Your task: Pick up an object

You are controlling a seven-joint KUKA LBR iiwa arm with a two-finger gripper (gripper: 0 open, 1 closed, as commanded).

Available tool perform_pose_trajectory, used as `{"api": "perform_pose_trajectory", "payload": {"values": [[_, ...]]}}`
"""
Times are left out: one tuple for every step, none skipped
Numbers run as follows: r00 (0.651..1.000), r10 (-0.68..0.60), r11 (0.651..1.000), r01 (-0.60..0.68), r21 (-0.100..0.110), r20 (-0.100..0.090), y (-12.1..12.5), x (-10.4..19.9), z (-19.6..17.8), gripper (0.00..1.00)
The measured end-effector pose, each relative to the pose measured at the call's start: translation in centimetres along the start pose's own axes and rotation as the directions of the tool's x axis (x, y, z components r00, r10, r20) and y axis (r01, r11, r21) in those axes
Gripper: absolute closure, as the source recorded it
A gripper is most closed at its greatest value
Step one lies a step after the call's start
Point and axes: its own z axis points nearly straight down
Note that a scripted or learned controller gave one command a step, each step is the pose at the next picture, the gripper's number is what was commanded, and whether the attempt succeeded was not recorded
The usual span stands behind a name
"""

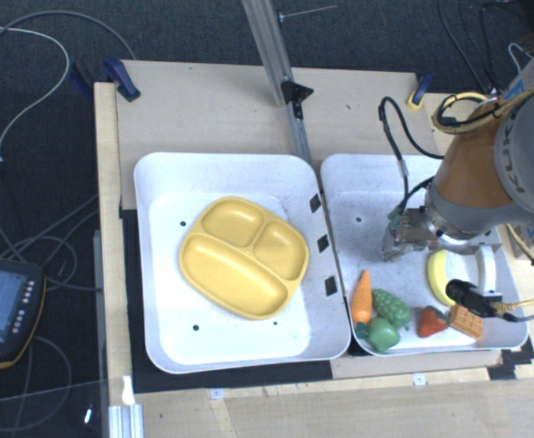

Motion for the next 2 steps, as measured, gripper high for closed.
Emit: {"api": "perform_pose_trajectory", "payload": {"values": [[1.000, 0.000, 1.000, 0.000, -0.009, 0.004, -0.3, 0.0, -6.3, 1.00], [1.000, 0.000, 1.000, 0.000, -0.011, 0.005, -0.1, -0.7, -12.5, 1.00]]}}
